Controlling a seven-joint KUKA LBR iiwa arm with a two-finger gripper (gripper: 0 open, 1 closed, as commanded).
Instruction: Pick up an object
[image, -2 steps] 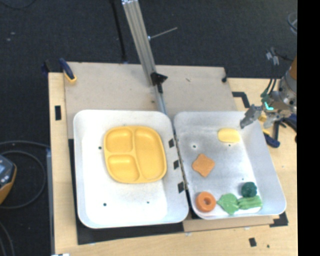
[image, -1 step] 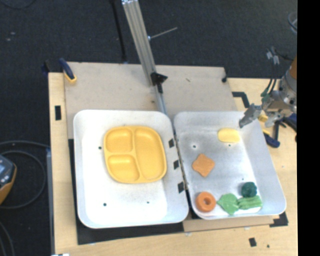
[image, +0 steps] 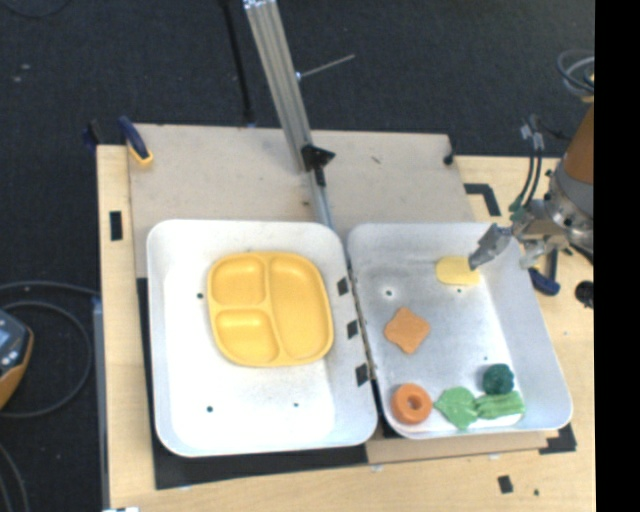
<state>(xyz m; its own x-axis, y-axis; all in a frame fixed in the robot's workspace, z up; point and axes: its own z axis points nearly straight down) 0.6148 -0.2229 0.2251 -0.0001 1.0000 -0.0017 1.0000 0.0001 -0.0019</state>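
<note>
Sitting in the left bin (image: 180, 400) is a yellow divided plate (image: 270, 307). The right bin (image: 520, 330) is holding an orange piece (image: 407, 329), an orange ring (image: 411, 402), green items (image: 478, 405) and a pale yellow piece (image: 457, 271). The gripper (image: 490, 247) is hovering just beside the pale yellow piece, perhaps touching it; its opening cannot be told.

yellow tray (image: 270, 308), orange ring (image: 411, 402), white bins (image: 180, 400)

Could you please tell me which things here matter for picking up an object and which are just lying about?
Job in hand: gripper, pale yellow piece, orange piece, orange ring, green pieces, dark green ball.

Lying about: yellow divided plate, blue clamp.
</note>
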